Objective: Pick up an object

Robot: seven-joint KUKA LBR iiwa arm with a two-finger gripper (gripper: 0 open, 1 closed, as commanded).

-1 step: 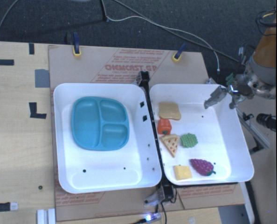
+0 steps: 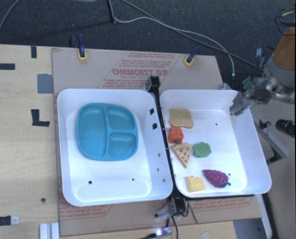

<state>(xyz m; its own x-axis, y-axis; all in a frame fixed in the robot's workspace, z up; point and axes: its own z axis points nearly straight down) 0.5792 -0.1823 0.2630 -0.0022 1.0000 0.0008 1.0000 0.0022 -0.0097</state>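
The right bin holds several toy foods: a tan bread slice, a small red-orange piece, a pizza wedge, a green knobbly piece, a yellow cheese block and a purple grape bunch. My gripper hangs over the bin's upper right corner, well to the right of the bread slice and away from every item. Nothing shows between its fingers.
The left bin carries a blue divided plate. A black divider clip sits at the top where the bins meet. Cables run across the dark floor behind the bench. Yellow clamps hold the cardboard sheet.
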